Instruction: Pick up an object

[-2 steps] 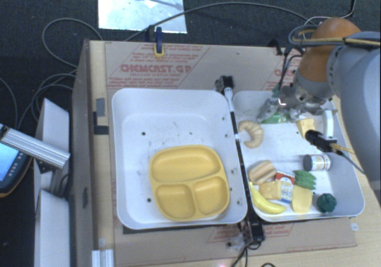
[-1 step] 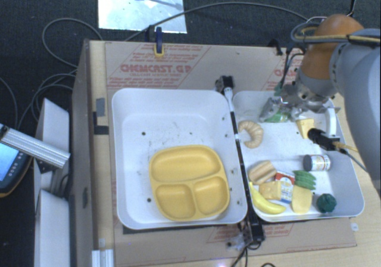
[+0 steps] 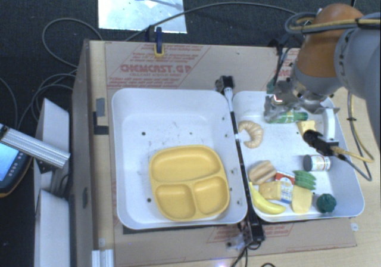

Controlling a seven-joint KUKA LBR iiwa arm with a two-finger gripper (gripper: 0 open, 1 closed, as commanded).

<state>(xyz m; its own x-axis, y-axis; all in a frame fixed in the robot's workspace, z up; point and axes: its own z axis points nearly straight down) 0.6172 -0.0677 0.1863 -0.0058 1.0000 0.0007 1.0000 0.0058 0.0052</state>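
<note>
Dark carpet surrounds a cardboard-topped bench bearing two shallow white bins. Left of centre, the left white bin [image 3: 128, 140] holds a yellow three-compartment plastic tray [image 3: 189, 181]. At right, the right white bin [image 3: 351, 191] holds a tan toy croissant [image 3: 252, 133], a yellow toy banana [image 3: 266, 202] and a small green bottle-like object [image 3: 290, 117]. The grey arm, bent steeply down from the upper right, sets its gripper [image 3: 277, 106] low over that green object. Judging by this, the reach is ending; closing and lifting come next. Whether the gripper is spread or closed cannot be told.

Two white bins [image 3: 178, 105] are viewed from one fixed camera mounted overhead, angled down from six o'clock; the arm [image 3: 348, 51] is seen entering at three o'clock.
</note>
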